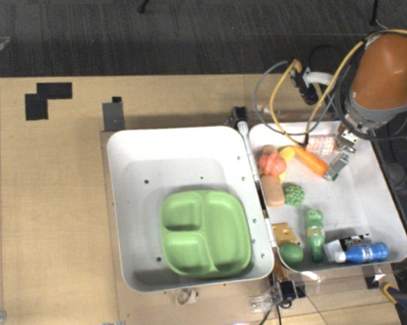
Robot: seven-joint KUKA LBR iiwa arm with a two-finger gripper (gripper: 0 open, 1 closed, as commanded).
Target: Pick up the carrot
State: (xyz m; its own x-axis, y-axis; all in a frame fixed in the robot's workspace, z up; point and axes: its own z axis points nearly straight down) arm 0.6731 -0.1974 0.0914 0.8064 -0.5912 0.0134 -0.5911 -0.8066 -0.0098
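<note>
Gripper (334, 166) sits just right of the carrot (309, 160), near its tip — finger spread: cannot tell, nothing visibly between them. Step looks like approach, not grasp. The carrot lies at a slant in the right bin (373, 202), at the back, a red-pink toy (272, 162) just to its left. Next: centre over the carrot, align across its length, descend. Back rim and cables close (tight); open floor to the right.
</note>
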